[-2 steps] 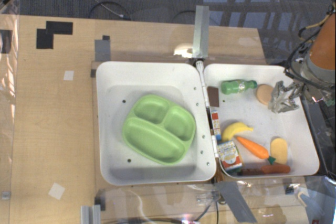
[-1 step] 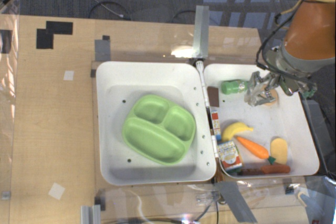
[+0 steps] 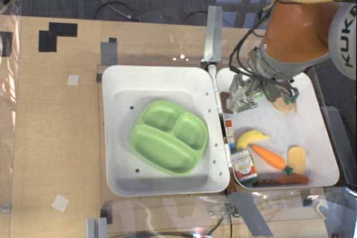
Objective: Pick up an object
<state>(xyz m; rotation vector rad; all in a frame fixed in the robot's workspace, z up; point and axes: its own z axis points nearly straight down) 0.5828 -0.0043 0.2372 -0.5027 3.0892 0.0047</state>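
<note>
- Stretching across most of the frame is the wooden bench point(image 3: 50, 136), pale and flat, with black marks at its upper left.
- Next in size, the left bin point(image 3: 120, 175) sits at the centre of the frame, white and shallow, touching its twin along a shared middle edge.
- And the right bin point(image 3: 318, 136) takes up the right side, holding all the small items.
- Up in the top right corner, the arm point(image 3: 295, 25) looms over the right bin, orange band facing the camera, dark cables looping around it.
- Look at the left bin: a green divided plate point(image 3: 169, 135) lies in its middle, tilted a little, three compartments showing.
- Down from the wrist, the gripper point(image 3: 244, 98) hangs over the upper left part of the right bin; whether it is spread or closed, I cannot tell from this angle.
- Just right of it, a tan round piece point(image 3: 284, 105) with a bit of green on it lies partly under the arm.
- Lower down, an orange carrot point(image 3: 268, 156) lies slanted, its thick end near a yellow banana point(image 3: 251, 138).
- To the right, a yellow oval piece point(image 3: 297, 159).
- At the lower left corner of that bin, a small carton point(image 3: 243, 166).
- Along the bottom edge, a red-brown sausage point(image 3: 281, 180).
</note>
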